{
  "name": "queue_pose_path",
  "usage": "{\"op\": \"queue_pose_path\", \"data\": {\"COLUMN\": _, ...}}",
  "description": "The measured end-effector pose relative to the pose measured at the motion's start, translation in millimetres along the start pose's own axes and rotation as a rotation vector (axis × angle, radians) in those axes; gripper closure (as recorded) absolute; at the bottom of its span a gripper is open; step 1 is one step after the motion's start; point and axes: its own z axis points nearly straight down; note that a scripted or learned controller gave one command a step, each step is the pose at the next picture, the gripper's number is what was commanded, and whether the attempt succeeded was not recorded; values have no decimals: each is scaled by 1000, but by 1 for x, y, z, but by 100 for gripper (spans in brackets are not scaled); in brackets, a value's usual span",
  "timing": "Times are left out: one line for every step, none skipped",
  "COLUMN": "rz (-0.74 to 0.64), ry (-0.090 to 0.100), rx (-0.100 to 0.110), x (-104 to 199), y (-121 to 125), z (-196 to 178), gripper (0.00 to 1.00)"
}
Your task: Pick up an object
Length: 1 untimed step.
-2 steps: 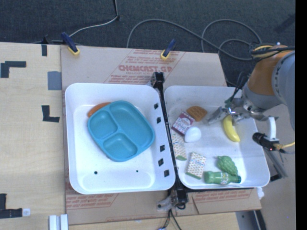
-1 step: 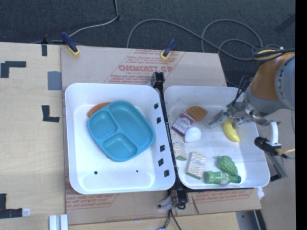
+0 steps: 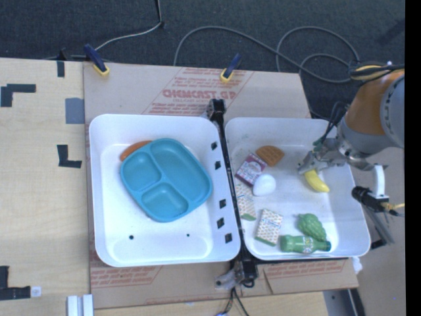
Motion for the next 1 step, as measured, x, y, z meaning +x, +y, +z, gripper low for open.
{"op": "queue_pose_path", "data": {"rz": 0, "ry": 7, "rx": 10, "x": 94, "y": -6, "z": -7, "gripper": 100}}
